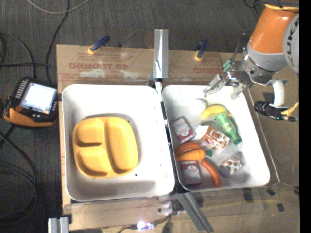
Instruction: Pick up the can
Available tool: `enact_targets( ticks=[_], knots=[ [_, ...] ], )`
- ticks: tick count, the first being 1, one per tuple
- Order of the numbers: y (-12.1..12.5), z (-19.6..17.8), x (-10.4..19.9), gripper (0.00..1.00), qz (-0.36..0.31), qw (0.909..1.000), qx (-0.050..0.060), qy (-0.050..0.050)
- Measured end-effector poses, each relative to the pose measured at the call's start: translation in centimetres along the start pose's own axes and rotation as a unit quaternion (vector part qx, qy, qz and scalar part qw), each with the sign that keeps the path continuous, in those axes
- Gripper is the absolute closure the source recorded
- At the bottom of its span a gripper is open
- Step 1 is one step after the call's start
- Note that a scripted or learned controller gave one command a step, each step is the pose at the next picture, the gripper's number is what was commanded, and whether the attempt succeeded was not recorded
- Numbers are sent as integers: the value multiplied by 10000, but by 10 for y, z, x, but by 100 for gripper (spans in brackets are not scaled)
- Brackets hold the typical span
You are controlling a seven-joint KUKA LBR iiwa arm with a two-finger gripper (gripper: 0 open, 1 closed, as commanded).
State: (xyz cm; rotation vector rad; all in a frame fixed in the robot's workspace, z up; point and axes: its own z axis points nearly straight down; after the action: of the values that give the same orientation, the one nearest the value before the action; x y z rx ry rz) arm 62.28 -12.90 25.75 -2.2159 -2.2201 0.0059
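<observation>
The can (pixel 232 165) sits near the front right corner of the right bin (pixel 262 152), lying tipped on its side with the printed label up, so it looks like it was just dumped in with everything else rather than stood up. Right beside it to the left is a sausage (pixel 212 172), then a dark red box (pixel 190 173) and an orange carrot-looking thing (pixel 190 152) above that. Further back there's a carton (pixel 215 139), a green bottle (pixel 228 127) lying across a banana (pixel 214 111), and another little box (pixel 181 129). Pretty crowded pile, so the can's got a neighbour close on one side.

The hand (pixel 224 84) hangs over the back edge of the right bin, well apart from the can, fingers spread apart with nothing between them. Guessing it's staged there to come down from above. Nothing picked yet.

Left bin (pixel 68 130) just holds a yellow tray (pixel 105 145), out of the way. Tabletop (pixel 112 67) is brown board with clamps (pixel 98 44).
</observation>
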Motion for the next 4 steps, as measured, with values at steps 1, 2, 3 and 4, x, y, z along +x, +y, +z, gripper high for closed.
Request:
enact_targets(
  ticks=[1, 2, 3, 4],
  knots=[
    [-12, 74, -29, 0, 970, 9953, 4, 5],
    [-51, 151, -70, 0, 482, 9988, -8, 6],
    [-84, 164, -71, 0, 2524, 9675, -162, 61],
    [-88, 161, -76, 100, 2549, 9669, -106, 11]
  ],
)
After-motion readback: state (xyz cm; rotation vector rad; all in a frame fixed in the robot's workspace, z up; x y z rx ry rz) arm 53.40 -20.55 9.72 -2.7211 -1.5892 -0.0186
